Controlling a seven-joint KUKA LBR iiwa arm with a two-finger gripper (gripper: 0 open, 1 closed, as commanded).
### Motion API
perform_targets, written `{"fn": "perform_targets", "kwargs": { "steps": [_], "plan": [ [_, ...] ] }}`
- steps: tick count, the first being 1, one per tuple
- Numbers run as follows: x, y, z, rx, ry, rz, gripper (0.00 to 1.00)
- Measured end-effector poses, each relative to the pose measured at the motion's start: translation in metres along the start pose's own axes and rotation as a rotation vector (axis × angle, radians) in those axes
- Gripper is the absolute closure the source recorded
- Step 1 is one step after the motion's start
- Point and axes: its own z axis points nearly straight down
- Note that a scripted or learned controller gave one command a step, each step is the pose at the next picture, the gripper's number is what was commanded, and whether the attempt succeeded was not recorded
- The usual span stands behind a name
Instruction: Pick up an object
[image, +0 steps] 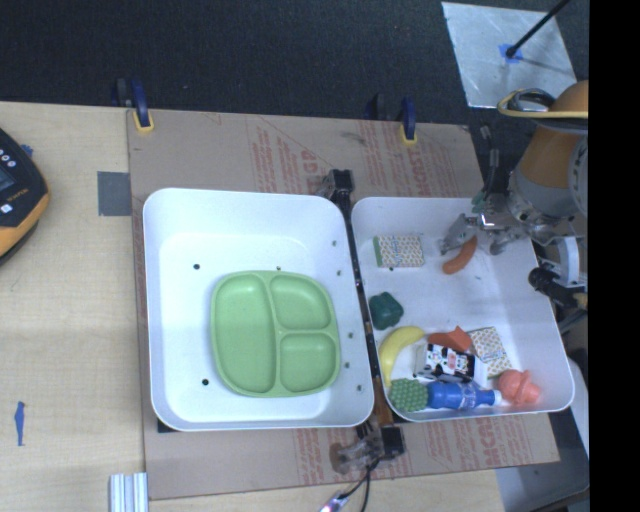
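My gripper (482, 242) hangs over the far part of the right bin (520, 300), its fingers spread open. A small orange sausage-shaped piece (460, 260) lies on the bin floor just below the left fingertip (453, 243), not between the fingers. A green patterned card (398, 250) lies to the left of it. Nearer the front are a dark green lump (385, 308), a yellow banana (398, 346), a black-and-white carton (447, 362), a blue bottle (460, 398) and a coral-pink toy (517, 387).
The left bin (180, 300) holds a light green divided plate (275, 332). A green textured block (407, 395) and a patterned square (491, 346) crowd the right bin's front. A yellow-black device (15, 195) lies at the bench's left edge.
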Motion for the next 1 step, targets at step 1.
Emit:
{"fn": "perform_targets", "kwargs": {
  "steps": [1],
  "plan": [
    [0.0007, 0.0, 0.0002, 0.002, 0.001, -0.003, 0.0]
  ]
}}
